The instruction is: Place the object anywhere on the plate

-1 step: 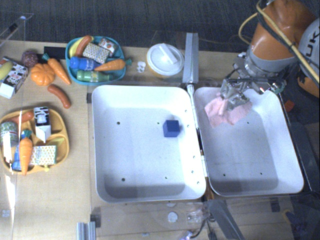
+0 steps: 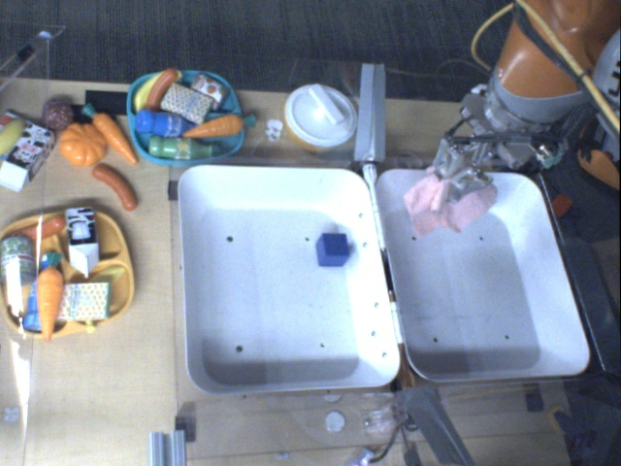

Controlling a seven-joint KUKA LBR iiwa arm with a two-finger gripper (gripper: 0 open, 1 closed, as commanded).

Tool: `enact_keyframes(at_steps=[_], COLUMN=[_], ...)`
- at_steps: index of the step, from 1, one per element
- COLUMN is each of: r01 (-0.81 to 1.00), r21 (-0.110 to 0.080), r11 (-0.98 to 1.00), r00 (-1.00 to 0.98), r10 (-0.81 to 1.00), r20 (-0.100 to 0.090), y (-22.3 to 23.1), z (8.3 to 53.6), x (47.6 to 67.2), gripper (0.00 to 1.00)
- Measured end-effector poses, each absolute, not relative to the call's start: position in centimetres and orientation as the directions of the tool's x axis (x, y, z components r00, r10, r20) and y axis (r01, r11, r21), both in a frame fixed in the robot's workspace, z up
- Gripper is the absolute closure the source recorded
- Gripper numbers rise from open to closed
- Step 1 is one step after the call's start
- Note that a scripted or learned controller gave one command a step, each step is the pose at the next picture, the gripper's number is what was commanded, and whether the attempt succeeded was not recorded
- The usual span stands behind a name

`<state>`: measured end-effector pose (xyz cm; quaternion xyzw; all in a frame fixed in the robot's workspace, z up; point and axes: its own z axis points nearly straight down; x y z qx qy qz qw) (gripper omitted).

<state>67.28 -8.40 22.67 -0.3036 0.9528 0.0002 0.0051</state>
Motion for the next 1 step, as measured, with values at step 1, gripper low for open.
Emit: enact_keyframes(at_steps=[1], r01=[-0.218], r21=[0.001], r11=[0.976], r00=[-0.976], r10=[-0.218], r20=[-0.007], y=[-2.60], z=[22.09], x=[66.34], gripper=[1.00])
